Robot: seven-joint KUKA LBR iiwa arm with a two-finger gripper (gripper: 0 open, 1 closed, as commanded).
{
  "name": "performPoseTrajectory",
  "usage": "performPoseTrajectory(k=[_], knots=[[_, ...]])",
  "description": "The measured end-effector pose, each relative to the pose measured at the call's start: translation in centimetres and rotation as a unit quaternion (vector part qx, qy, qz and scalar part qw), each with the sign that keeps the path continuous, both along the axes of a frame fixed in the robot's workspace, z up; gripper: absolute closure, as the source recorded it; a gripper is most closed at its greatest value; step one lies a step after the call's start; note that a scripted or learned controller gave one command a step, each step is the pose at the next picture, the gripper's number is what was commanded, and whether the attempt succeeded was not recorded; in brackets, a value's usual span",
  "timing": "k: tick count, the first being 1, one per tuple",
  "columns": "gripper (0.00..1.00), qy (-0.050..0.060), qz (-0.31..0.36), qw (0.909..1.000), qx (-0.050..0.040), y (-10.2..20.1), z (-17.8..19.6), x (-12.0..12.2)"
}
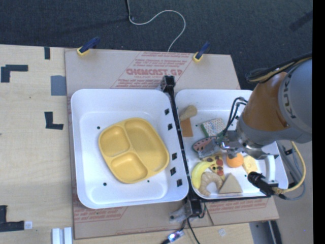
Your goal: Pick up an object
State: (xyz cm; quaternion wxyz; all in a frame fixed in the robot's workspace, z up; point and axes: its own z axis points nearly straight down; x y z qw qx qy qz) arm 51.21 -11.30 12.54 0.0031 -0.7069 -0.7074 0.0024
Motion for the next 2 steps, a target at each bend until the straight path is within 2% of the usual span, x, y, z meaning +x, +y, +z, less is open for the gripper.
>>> performPoseTrajectory(k=[1, 2], knots=[[0.0, -0.003, 0.0, 1.0, -0.0007, 0.1, -4.3, -0.1], [1.0, -0.003, 0.0, 1.0, -0.001, 0.0, -3.1, 0.0]])
